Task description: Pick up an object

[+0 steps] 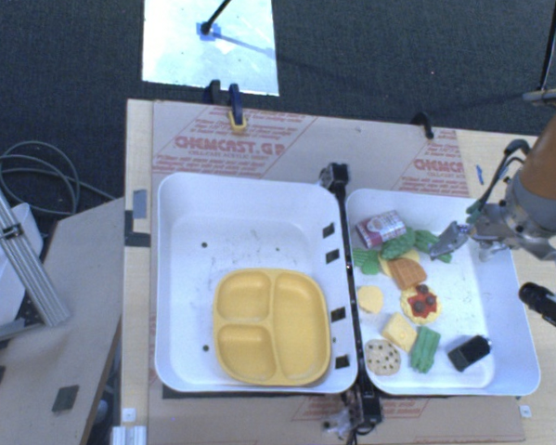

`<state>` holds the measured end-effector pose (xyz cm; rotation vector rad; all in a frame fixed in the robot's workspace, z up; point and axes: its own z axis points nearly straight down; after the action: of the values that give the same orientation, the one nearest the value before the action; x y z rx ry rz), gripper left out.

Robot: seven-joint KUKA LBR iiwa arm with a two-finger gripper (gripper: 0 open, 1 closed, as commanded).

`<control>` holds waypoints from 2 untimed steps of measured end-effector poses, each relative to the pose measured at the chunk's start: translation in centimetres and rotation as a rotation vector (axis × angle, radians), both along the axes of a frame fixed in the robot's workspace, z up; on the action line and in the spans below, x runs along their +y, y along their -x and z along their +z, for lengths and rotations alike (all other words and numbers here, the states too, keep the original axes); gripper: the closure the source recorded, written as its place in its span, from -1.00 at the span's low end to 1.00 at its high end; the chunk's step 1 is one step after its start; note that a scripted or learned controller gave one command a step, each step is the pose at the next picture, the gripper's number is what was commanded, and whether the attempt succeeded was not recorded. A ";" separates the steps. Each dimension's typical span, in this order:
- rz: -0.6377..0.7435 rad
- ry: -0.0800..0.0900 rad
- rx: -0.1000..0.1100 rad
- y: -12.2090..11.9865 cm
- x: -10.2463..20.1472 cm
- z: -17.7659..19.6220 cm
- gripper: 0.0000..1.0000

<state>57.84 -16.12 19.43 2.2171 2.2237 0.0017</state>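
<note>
Gripper: gripper (451, 239) hangs low over the upper part of the right bin (521, 369), its tip just beside the green leafy piece (413, 244); whether it is released or clenched I cannot tell, and nothing shows held in it.
Arm: the grey arm with its orange band (553, 159) reaches in from the right and slants down toward the pile, which fits a try at picking from it.
Task things: the loose toy foods all lie in the right bin, crowded toward its left wall, so any of them could be the pick; the nearest to the tip are the green leafy piece and the red-and-white packet (380, 228).
Left bin: left bin (188, 259) holds one yellow divided tray (273, 325) with three compartments, lying flat, likely the place for sorted items.
Count, bins: two.
Count, right bin: one packet, one orange waffle-like piece (407, 271), one pizza-like round (422, 304), one cookie (382, 356), one black block (468, 352), lying apart near the right wall.
Count, greens and yellows: several, too crowded to count surely.
</note>
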 end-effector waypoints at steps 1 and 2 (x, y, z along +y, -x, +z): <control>0.007 0.002 -0.018 0.1 3.9 16.6 -1.00; 0.009 0.002 -0.018 -9.4 9.8 27.6 -1.00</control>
<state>67.29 -6.32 46.98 2.1968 2.2238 0.0203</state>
